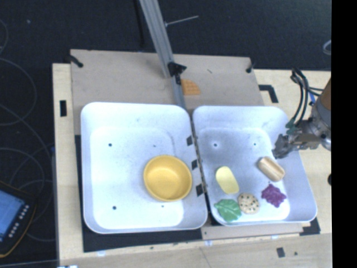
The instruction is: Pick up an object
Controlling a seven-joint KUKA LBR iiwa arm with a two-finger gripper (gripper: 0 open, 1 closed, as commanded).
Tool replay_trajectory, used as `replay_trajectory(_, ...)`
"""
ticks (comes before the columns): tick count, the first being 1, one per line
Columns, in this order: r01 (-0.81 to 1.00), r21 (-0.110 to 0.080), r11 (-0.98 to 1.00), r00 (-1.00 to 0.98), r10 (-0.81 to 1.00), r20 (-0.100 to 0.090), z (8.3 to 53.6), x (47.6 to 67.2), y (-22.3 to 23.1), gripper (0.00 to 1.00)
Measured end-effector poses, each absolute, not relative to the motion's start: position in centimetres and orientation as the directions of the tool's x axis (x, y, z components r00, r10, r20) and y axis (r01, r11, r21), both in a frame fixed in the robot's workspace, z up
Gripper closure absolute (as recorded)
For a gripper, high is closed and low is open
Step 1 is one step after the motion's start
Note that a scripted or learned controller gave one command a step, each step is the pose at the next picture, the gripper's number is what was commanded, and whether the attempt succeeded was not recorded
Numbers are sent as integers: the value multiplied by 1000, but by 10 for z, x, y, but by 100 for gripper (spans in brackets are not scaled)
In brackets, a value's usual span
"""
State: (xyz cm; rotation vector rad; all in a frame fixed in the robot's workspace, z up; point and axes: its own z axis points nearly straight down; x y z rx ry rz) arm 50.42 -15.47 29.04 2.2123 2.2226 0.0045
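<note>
Bread roll (270,168) lies in the right bin (234,119), nearest the hand (281,145), which hangs just above and beside it, likely lining up. Its grip I cannot tell. Lemon (226,180), cookie (249,204), grapes (273,195) and leaf (227,209) cluster nearby.

The two shallow white plastic bins (100,149) look smooth and faintly speckled; the round yellow plastic bowl (167,177) is matt; the pale wooden bench (64,244) looks flat and dull.
</note>
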Motion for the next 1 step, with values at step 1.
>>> replay_trajectory(1,1000,2,7,-7,1000,0,282,511,-103,100)
